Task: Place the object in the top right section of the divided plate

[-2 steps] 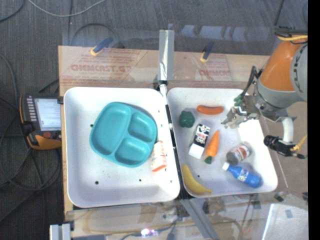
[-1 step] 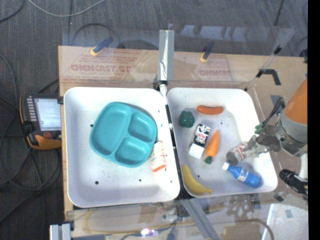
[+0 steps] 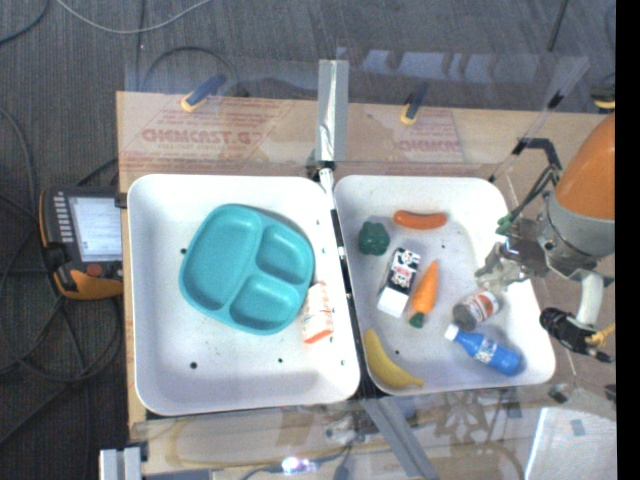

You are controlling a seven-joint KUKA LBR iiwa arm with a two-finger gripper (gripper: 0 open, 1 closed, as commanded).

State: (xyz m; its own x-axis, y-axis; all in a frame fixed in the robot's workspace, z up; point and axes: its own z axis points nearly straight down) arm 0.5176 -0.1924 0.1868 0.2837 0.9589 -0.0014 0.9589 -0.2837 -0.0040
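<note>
Gripper [image 3: 500,263], finger state unreadable, hovers at right bin's [image 3: 520,368] right side just above a small can [image 3: 478,308]; teal divided plate [image 3: 248,267] lies far left, in the other bin.

**Bright, even light, soft focus**

Diffuse overhead light washes both white bins [image 3: 240,388] close to overexposed, their rims glaring. Shadows are faint and short; the teal divided plate [image 3: 247,268] casts a pale one toward the lower left. Detail is soft and slightly grainy throughout. The carpet [image 3: 80,48] reads dimmer.
</note>
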